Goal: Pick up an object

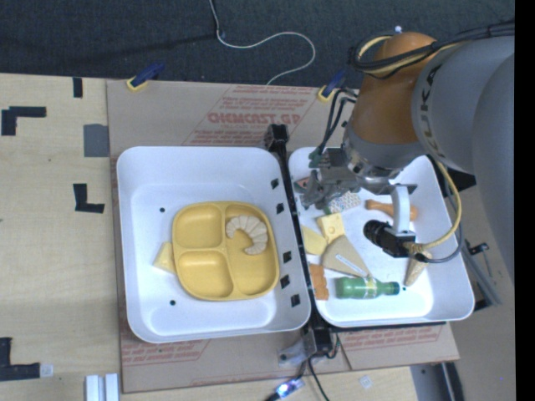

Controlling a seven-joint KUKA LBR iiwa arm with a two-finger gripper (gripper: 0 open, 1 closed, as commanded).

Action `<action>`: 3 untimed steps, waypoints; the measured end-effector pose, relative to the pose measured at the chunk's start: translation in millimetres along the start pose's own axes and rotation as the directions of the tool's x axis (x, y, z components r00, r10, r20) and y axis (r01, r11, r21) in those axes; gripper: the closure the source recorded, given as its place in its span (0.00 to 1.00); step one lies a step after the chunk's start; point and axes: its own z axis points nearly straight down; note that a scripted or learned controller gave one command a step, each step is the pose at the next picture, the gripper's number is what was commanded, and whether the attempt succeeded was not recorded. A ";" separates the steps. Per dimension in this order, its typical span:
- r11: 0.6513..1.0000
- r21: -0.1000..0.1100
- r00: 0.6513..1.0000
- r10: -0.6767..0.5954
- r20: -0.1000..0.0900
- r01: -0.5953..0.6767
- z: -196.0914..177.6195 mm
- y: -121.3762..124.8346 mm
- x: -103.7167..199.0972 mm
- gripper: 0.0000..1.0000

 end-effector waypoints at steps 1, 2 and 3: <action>1.000 0.001 1.000 0.001 0.000 -0.001 -3.7 -34.7 34.4 1.00; 1.000 0.001 1.000 0.000 0.000 0.000 -6.7 -70.4 76.6 1.00; 1.000 0.001 1.000 0.001 0.001 -0.001 6.4 -76.2 110.8 1.00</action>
